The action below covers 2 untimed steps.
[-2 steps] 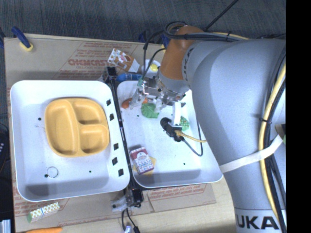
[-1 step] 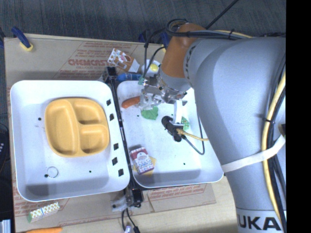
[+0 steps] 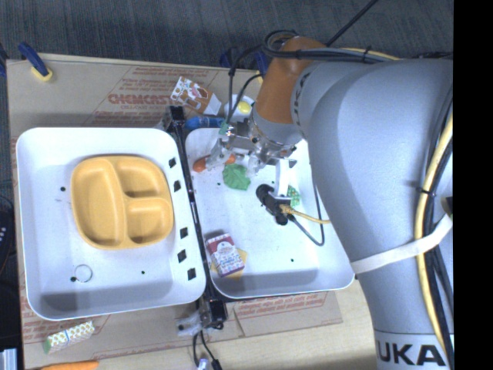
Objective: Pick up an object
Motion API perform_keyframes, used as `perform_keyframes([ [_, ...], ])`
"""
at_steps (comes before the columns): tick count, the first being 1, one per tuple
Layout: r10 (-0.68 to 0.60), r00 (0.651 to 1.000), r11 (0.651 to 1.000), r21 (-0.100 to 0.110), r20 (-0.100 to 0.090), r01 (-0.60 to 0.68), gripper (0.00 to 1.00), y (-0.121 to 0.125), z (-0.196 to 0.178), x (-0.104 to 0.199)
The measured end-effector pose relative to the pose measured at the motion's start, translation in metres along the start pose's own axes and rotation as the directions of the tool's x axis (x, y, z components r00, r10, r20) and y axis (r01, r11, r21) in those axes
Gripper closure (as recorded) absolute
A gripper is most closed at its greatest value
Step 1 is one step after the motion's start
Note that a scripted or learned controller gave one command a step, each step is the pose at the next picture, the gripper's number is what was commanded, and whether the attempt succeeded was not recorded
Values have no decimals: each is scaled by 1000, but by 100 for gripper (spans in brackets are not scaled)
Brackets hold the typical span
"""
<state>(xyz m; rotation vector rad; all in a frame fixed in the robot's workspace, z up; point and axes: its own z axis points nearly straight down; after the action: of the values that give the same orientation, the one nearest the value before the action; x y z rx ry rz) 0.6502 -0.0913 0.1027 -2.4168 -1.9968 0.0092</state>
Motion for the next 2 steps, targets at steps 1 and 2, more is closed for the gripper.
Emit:
perform_keyframes([
  [1, 536, 844, 844, 16, 1, -536, 0, 4, 10, -9],
  [2, 812, 584, 584, 2, -2, -812, 0, -87, 13, -19],
])
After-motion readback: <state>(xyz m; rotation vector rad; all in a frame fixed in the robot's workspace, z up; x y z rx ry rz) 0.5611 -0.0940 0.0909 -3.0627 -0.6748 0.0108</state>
